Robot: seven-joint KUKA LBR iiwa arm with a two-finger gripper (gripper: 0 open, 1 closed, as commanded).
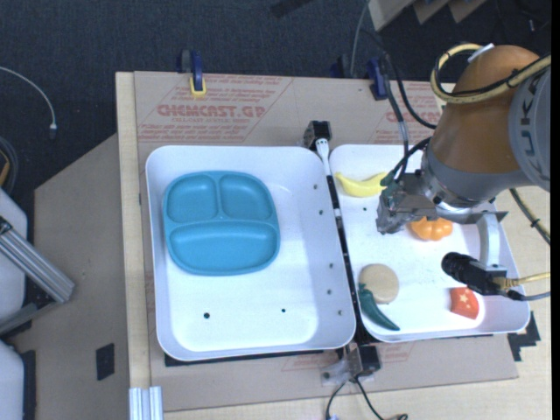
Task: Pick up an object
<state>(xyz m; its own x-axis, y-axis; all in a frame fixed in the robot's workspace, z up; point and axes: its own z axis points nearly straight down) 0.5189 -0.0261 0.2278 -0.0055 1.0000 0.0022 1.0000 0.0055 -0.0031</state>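
The robot arm point(490, 138) is big and round. A wide orange band wraps its top, shiny like a ball, and the part under it is grey. Yellow and black cables loop around it. The end effector point(398, 210) is small, dark grey metal with bumpy parts.

Blue plate point(222, 223), yellow banana point(357, 183) (bins point(262, 331) white).

Arm enters from the bench's right edge, orange band and grey wrist bulking over the right rear part of the bench. Wrist angled downward and leftward. Claw point(394, 210) low, dark metal; finger state not resolvable from this angle.
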